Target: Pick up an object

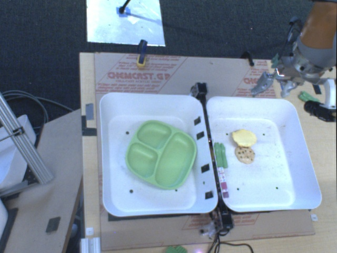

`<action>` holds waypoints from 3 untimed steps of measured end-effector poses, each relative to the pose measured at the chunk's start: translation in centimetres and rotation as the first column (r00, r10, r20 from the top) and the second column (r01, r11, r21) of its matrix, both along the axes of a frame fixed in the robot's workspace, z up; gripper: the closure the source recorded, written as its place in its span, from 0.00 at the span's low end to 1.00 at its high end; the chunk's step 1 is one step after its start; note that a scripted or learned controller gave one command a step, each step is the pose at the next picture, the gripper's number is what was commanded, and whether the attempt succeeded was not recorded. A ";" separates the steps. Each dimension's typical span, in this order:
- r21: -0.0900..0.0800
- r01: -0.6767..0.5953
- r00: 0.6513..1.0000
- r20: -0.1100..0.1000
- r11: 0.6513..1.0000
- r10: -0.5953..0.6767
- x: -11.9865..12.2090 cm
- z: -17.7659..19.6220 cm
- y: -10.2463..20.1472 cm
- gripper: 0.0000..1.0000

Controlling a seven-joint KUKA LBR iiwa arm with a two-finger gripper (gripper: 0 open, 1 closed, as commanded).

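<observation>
Gripper: your gripper (274, 83) hangs over the bench just past the top right corner of the right bin (303, 141). Its two fingers (261, 84) are spread apart and nothing is between them.
Arm: the grey arm with the orange band (318, 28) comes in from the top right.
Things to pick: a yellow round toy food piece (244, 137) lies near the middle of the right bin. A cookie with dark dots (245, 154) touches it on the near side. Green bean pods (219, 154) lie beside the bin's left wall.
In the way: you have nothing on top of these three. They sit well apart from the gripper.
Left bin: the left bin (113, 141) holds a green plate with three sections (160, 154), turned at a slant.
Between the bins: black clips (200, 136) run down the line where the bins meet. A strip with pink marks (222, 181) lies by the bean pods.
Bench: both bins rest on a brown board (158, 73) on a pale wooden bench (58, 157).
Clamp: a small yellow and blue clamp (141, 54) sits on the board's far edge.
Floor: the floor is dark carpet (42, 36), with a shiny metal sheet (124, 15) lying on it.
Writing: you can read red letters on the board like "CHEMCAST". The smaller words are too blurry.
</observation>
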State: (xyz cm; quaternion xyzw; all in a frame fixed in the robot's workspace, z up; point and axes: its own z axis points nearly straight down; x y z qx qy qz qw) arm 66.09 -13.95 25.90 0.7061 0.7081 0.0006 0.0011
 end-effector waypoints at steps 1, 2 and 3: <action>0.002 0.003 1.000 -0.009 1.000 -0.003 -5.4 -7.8 -0.4 0.00; 0.002 0.004 1.000 -0.007 1.000 -0.004 -8.0 -13.8 -1.4 0.00; -0.003 -0.004 1.000 0.010 1.000 0.004 0.5 -12.2 -3.6 0.00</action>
